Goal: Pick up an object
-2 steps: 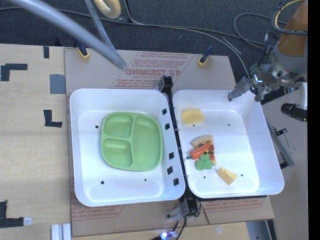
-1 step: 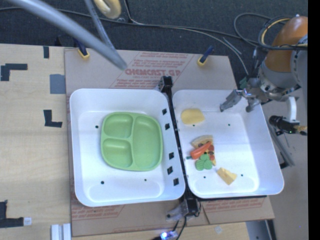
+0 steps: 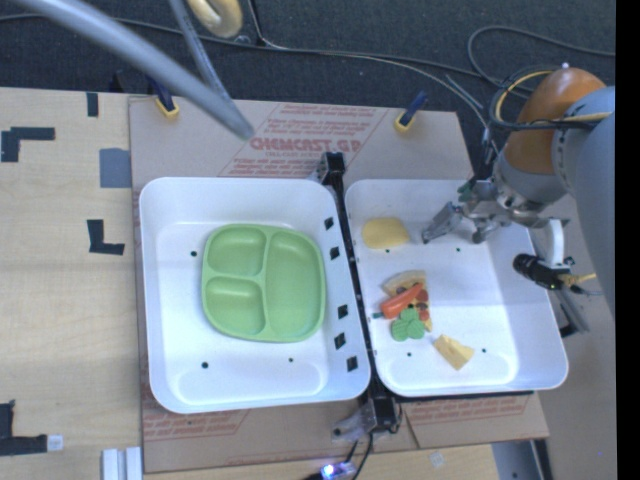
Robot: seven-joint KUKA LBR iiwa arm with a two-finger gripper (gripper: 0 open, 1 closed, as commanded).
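The right bin (image 3: 520, 363) holds a pale yellow rounded piece (image 3: 385, 233) near its back left. A cluster of toy food (image 3: 406, 306) with an orange carrot, a green piece and a sandwich slice lies at its middle. A yellow cheese wedge (image 3: 453, 351) sits toward the front. My gripper (image 3: 455, 232) hangs over the back of the right bin, just right of the yellow rounded piece. Its two fingers are spread open with nothing between them. One fingertip (image 3: 429, 235) points toward the yellow piece without touching it.
The left bin (image 3: 170, 368) holds a green divided plate (image 3: 264, 282). A black divider (image 3: 345, 268) runs between the bins. Grey tubes (image 3: 150, 43) cross the upper left. The arm's orange band (image 3: 545, 118) and cables sit at the right.
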